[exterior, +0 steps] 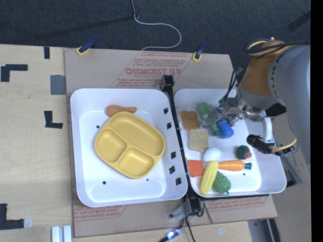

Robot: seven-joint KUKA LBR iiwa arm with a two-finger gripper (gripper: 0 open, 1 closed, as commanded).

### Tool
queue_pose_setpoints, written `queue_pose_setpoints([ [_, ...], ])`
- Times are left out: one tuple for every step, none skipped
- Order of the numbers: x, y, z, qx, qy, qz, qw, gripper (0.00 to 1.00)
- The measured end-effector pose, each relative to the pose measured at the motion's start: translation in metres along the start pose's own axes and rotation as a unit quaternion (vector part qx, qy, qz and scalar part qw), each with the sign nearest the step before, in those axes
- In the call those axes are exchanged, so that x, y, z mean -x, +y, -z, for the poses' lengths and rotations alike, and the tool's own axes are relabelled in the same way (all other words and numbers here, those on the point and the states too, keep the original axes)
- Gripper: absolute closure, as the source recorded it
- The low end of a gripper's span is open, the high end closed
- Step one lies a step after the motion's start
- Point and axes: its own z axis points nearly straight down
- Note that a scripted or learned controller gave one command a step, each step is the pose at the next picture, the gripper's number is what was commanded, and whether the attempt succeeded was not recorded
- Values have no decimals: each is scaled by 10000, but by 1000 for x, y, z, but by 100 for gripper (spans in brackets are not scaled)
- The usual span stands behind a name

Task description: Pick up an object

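Now low in the right bin, gripper over a blue object and just right of a green one, blue piece lying just below the tip, finger spacing impossible to tell.
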Motion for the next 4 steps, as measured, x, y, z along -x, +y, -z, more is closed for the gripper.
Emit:
queue_pose_setpoints([
  [0,2,42,3,-3,-18,10000,100],
  [-2,12,91,9,-5,-15,10000,100],
  [-3,13,131,9,-5,-16,10000,100],
  [-62,3,123,-19,3,5,10000,100],
])
